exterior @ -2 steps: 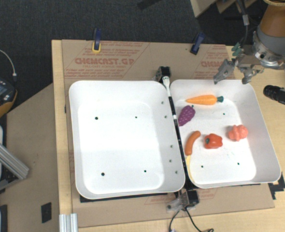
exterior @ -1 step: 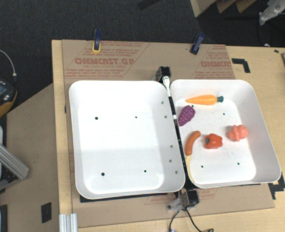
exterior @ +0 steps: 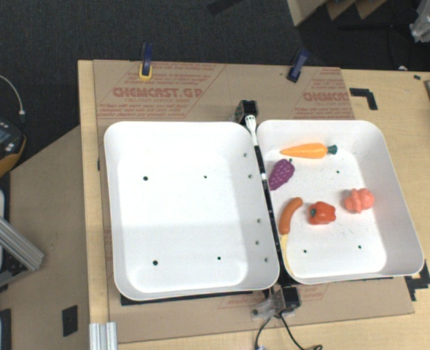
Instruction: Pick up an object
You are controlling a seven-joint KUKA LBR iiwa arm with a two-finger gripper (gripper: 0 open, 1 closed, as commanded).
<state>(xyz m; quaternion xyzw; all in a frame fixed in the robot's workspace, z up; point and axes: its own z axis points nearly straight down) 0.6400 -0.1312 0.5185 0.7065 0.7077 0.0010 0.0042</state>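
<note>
White plastic makes up the two shallow bins lying side by side on a cardboard-covered surface, and all the toy food lies in the right bin. An orange carrot with a green tip lies crosswise near that bin's far wall. A purple bunch of grapes sits just below it, close against the wall shared with the left bin. Nearer the camera, an orange-brown sausage lies slanted by the same shared wall. A red pepper sits just beside its right end; I cannot tell whether the two touch. A pink lumpy piece rests a little apart to the right of the pepper, with bare floor around it. A pale yellow strip lies along the shared wall towards the near corner, too faint to name. The left bin's floor shows a few small dark dots. Two blue clamps grip the cardboard's far edge. Black fittings sit at both ends of the seam between the bins, and a cable trails from the near one.
</note>
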